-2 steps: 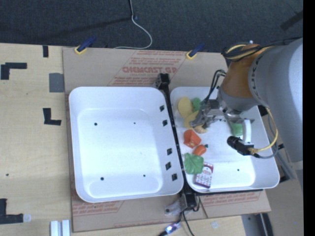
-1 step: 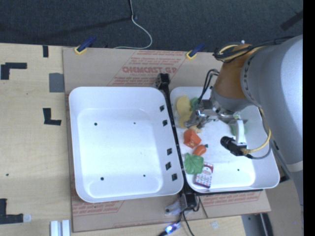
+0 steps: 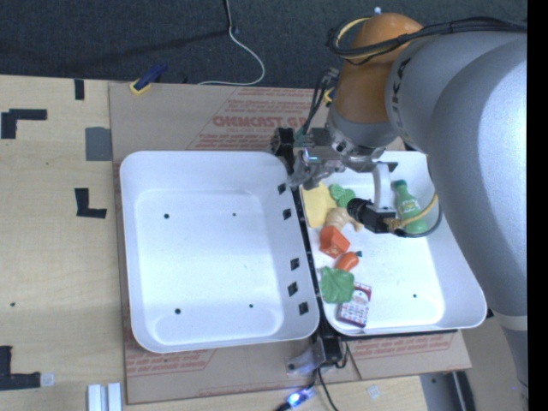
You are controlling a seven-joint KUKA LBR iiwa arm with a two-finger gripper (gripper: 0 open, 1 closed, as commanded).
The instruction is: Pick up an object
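My gripper (image 3: 315,168) hangs low over the back left corner of the right bin (image 3: 428,302), below the orange band of the arm. Just under it lie a yellow block (image 3: 315,204) and a small green piece (image 3: 342,195). A beige item (image 3: 339,220) and two orange pieces (image 3: 334,241) sit a little nearer the front. A green bottle (image 3: 406,205) lies to the right, half under the arm. A green leafy toy (image 3: 336,285) and a red-and-white packet (image 3: 354,306) rest near the front rim.
The left bin (image 3: 205,255) stands beside the right one, and their shared wall (image 3: 298,255) carries black clips. The big grey arm (image 3: 479,144) covers the right bin's back right part. Cardboard lies under both bins.
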